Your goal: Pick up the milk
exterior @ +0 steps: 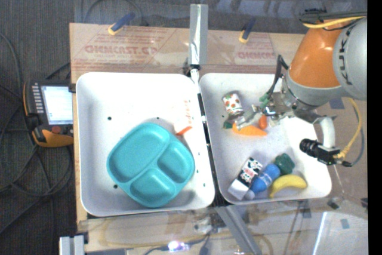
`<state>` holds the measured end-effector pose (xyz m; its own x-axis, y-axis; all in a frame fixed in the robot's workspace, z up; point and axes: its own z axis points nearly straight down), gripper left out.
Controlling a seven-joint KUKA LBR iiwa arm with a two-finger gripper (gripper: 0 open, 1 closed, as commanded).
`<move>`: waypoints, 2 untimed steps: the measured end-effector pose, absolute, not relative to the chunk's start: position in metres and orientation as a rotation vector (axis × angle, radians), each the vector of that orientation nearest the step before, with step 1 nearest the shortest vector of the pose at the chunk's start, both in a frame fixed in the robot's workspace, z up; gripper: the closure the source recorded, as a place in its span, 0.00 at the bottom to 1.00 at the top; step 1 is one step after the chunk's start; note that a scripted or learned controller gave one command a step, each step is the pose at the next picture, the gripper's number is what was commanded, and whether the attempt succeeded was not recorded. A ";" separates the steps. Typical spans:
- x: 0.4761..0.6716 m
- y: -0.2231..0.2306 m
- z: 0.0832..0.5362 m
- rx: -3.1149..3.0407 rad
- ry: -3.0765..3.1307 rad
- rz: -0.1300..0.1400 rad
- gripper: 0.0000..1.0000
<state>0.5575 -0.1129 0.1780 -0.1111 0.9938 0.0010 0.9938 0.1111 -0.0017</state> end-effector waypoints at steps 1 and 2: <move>0.513 -0.103 0.114 -2.260 -2.177 0.004 0.00; 0.489 -0.113 0.090 -1.974 -2.458 -0.013 0.00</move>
<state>0.4887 -0.1130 0.0900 -0.2156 0.9765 -0.0036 0.9764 0.2157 0.0137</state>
